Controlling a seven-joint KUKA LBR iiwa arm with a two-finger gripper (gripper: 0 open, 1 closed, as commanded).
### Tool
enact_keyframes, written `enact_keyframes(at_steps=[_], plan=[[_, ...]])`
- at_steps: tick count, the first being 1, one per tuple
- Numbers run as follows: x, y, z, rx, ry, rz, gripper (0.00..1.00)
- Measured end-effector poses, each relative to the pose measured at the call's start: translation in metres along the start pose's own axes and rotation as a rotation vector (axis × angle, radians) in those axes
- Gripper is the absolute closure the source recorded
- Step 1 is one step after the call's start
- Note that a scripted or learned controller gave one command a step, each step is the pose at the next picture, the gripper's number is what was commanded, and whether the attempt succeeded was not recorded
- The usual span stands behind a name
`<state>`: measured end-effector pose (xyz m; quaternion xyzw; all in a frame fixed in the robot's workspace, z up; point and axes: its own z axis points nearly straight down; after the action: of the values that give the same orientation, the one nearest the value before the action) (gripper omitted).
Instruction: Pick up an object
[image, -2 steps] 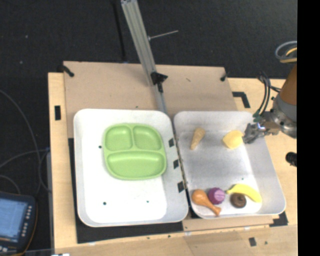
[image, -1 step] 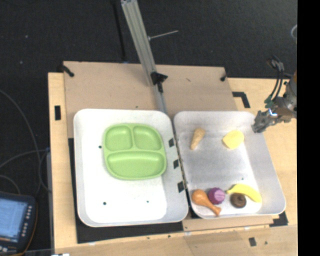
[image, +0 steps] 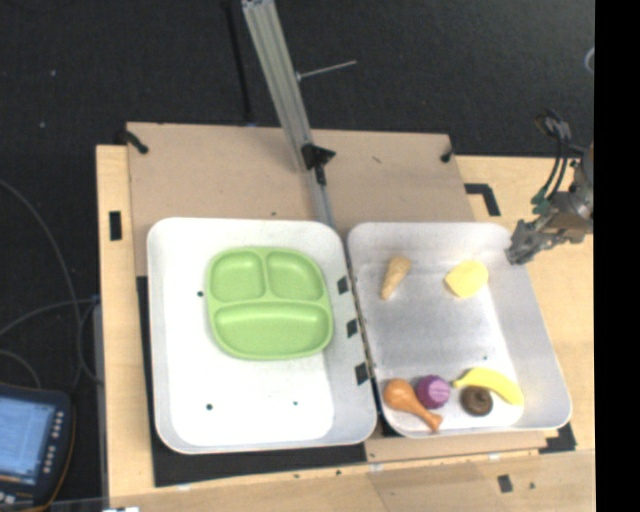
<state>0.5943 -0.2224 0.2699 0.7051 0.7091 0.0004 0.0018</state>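
Observation:
The right bin (image: 440, 340) holds several toy foods. A tan cone-shaped piece (image: 394, 276) lies near its back left, and a yellow chunk (image: 467, 279) sits to the right of it. Along the front edge lie an orange pear-like piece (image: 408, 400), a purple piece (image: 433, 390), a brown round piece (image: 478, 401) and a yellow banana (image: 492, 383). My gripper (image: 524, 243) hangs at the bin's back right corner, right of the yellow chunk and apart from it. Nothing shows between its fingers.
The left bin (image: 180, 400) bears a green divided plate (image: 269, 303). A slanted metal post (image: 285, 95) rises behind the bins. A screen device (image: 30, 440) sits at the lower left, off the bench.

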Motion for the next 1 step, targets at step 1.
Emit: enact_keyframes(at_steps=[1], plan=[[0.0602,-0.0059,0.0088,0.002,0.002,-0.001,1.0]])
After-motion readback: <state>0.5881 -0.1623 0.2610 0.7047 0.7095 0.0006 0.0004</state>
